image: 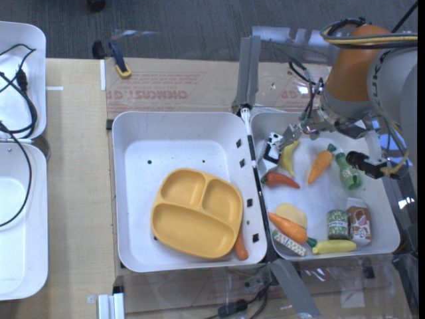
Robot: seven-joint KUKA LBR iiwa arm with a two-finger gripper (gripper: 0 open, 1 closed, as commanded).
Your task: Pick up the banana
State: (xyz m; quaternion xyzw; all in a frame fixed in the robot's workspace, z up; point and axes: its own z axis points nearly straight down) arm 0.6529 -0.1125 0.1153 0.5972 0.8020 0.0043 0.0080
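In the right bin (388, 234), near its back left corner, lies the banana (288, 158). It is small, curved and yellow, with a greenish tip. It lies beside a black and white toy (273, 147) and just above a red pepper (282, 179). The gripper (293, 133) hangs right over the top end of the banana. I cannot tell how wide its jaws stand, or if they touch the banana.

An orange carrot (319, 165), a green bottle (346, 169), two little cans (348, 224), a second carrot (288, 226) and a long yellow toy (334, 246) share that bin. The left bin (129, 198) holds a yellow plate (198, 212) with three parts. A small orange toy (240, 248) lies at the plate's edge.

Both bins sit on a light wooden bench (76, 178). A sheet of brown cardboard (172, 88) lies behind them, and grey carpet (199, 12) covers the floor beyond. Black cables (26, 105) cross the white things at the far left.

The cardboard has red letters, upside down, that seem to say "CHEMCAST". The can labels are too small to read.
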